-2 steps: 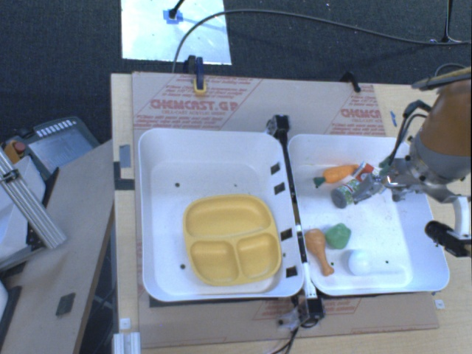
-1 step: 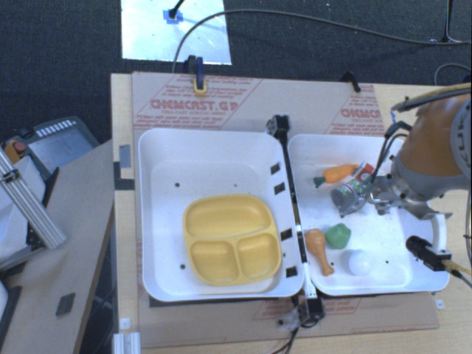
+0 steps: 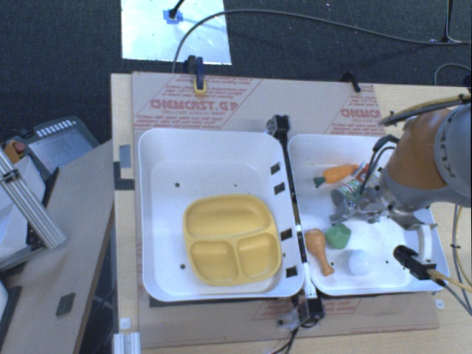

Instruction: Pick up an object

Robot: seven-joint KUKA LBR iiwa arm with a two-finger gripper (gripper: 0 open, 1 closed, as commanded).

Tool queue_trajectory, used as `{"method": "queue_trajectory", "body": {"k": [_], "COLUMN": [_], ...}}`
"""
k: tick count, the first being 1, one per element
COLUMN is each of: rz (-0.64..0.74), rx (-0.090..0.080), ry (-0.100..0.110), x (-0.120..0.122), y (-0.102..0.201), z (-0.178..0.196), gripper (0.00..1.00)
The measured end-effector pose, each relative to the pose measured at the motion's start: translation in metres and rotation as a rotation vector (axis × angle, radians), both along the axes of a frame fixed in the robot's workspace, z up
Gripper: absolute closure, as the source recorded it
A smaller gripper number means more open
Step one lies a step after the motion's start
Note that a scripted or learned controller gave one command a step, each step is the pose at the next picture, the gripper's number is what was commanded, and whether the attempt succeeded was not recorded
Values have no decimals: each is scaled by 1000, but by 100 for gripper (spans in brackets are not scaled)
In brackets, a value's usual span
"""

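Observation:
My gripper (image 3: 345, 211) hangs low in the right bin (image 3: 310, 150), near its middle, with the grey and orange arm (image 3: 424, 161) reaching in from the right. A green rounded object (image 3: 338, 237) lies just below the gripper, touching or nearly touching it. A small green and white item (image 3: 349, 190) sits right against the gripper's upper side, partly hidden. An orange carrot (image 3: 339, 173) lies a little farther back. A tan drumstick (image 3: 318, 248) and a white ball (image 3: 359, 262) rest toward the front of the bin.
The left bin (image 3: 158, 198) holds a yellow divided plate (image 3: 231, 238). A black divider strip (image 3: 289, 198) runs between the two bins. Cardboard (image 3: 221, 102) lies under both bins.

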State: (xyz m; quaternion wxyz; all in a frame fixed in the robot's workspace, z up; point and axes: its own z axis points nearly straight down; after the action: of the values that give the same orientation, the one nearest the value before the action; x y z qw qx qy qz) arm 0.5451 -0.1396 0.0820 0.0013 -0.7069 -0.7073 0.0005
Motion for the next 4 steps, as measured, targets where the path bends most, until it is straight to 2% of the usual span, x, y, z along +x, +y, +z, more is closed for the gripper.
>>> {"method": "queue_trajectory", "body": {"k": [1,3,4], "rz": [0,4,5], "rx": [-2,-3,-3], "ry": [-6,-11,-11], "x": [2,18,15], "y": [-1,-7,2], "z": [13,134,191], "gripper": [100,100,100]}}
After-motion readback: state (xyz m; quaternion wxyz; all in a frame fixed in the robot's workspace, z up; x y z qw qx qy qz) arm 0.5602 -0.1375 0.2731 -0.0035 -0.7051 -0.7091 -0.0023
